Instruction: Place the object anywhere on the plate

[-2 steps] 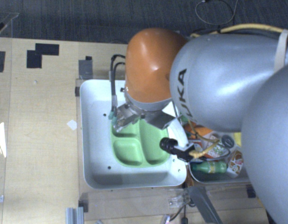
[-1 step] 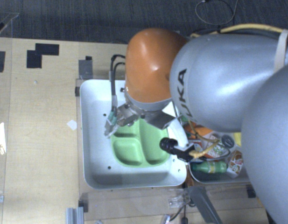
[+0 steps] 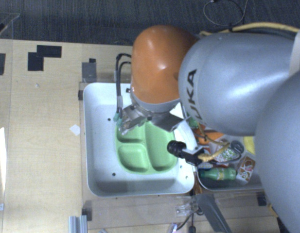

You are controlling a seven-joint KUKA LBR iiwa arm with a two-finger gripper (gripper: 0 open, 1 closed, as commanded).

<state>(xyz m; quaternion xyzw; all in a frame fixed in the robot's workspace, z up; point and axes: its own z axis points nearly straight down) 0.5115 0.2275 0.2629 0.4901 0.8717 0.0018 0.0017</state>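
Note:
A light green plate (image 3: 140, 154) with separate compartments lies in the left white bin (image 3: 98, 144), toward its right side. The arm's orange band and grey wrist hang right above the plate's far half and hide it. My gripper (image 3: 125, 122) pokes out from under the wrist at the plate's far left corner, low over that compartment. Nothing can be made out in its grasp. The two near compartments of the plate show bare green.
The right bin (image 3: 222, 183) holds several small items, among them a green bottle (image 3: 219, 174) and orange pieces (image 3: 210, 137). A black part (image 3: 179, 149) sticks out over the wall between the bins. The arm's big grey link covers the right side.

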